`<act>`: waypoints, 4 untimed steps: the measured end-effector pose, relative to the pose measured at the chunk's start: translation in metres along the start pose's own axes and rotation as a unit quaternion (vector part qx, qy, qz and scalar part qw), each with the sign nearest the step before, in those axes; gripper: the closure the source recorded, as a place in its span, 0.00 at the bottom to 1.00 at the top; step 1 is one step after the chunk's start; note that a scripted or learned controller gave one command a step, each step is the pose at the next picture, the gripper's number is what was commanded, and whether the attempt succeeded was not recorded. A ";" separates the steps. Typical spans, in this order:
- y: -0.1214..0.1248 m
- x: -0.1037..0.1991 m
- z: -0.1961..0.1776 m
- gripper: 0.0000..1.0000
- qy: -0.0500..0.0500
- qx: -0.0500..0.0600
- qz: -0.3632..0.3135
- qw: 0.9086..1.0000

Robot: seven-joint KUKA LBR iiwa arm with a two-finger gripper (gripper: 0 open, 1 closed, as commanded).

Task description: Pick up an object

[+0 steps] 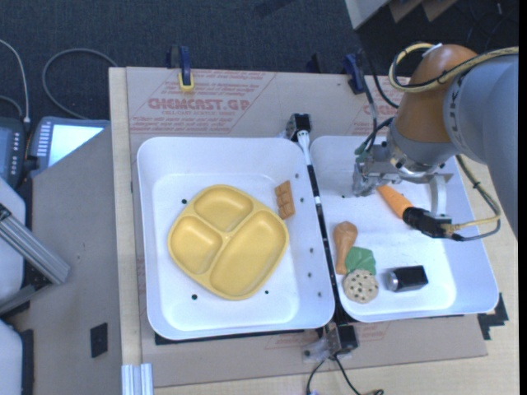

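Note:
My gripper [363, 179] is low over the back left part of the right bin [469, 295], under the orange wrist band. An orange carrot-shaped toy [392, 197] lies just to its right, close to it, and I cannot see whether they touch. Further forward in the same bin lie an orange cone-shaped piece [344, 241], a green piece [361, 259], a round cookie [360, 286] and a small dark can [407, 278] on its side. Nothing shows as held.
The left bin [156, 171] holds a yellow divided plate [228, 241] and a small brown wafer [285, 198] near its right wall. A black plug on a yellow cable [424, 220] hangs over the right bin. The arm covers that bin's back right.

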State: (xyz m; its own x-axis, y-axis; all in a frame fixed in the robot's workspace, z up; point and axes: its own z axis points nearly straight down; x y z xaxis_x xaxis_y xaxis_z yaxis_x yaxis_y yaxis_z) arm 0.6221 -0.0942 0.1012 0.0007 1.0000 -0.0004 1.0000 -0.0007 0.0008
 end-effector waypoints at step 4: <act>-0.017 0.039 -0.155 1.00 0.001 0.001 -0.003 1.000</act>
State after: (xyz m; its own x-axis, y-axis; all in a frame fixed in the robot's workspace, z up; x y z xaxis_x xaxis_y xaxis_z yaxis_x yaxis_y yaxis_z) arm 0.6052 -0.0550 0.2558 -0.0044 1.0000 0.0018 1.0000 0.0044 -0.0020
